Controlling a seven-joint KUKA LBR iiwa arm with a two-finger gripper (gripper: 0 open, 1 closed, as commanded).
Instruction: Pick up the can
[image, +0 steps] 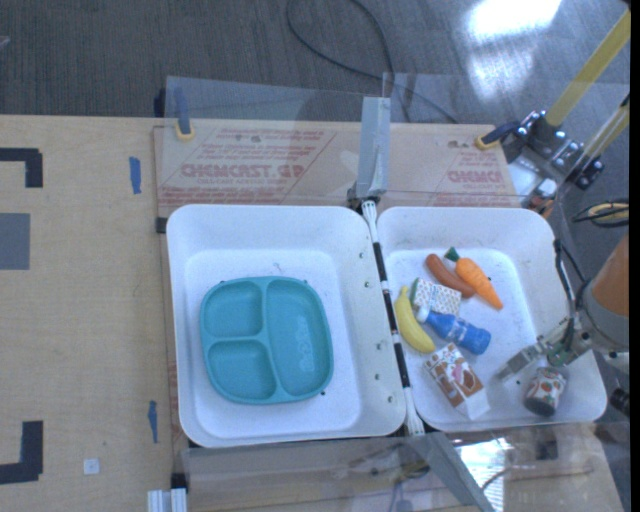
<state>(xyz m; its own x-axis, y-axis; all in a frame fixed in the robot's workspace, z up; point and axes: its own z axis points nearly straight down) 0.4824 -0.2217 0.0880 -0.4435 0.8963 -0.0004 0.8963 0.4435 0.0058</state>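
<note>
The small cylindrical can with a red-and-white printed label (543, 390) sits in the near right corner of the right-hand shallow white bin (520, 228), lying close against the bin's right wall.

Going from the left: the left-hand shallow white bin (190, 240) holds a teal plastic plate with three compartments (266, 339), lying flat near the middle of its floor.

In the right-hand bin, a yellow toy banana (410, 322) lies along the left side, close to the divide between the bins. Just beside it stands a small white carton with a dotted pattern (436, 296), and a blue plastic bottle with a white cap end (458, 331) lies on its side, touching or nearly touching the banana. In front of these lies a brown-and-white printed carton (457, 379), tilted on the floor of the bin. Farther back are a reddish-orange toy sausage (446, 274) and an orange toy carrot with a green top (477, 281), side by side.

The two-finger gripper (540, 362) hangs at the end of the grey arm, directly over the can. One metal finger (514, 364) juts out to the can's left, but whether the fingers are spread or closed on the can cannot be told at this angle.
</note>
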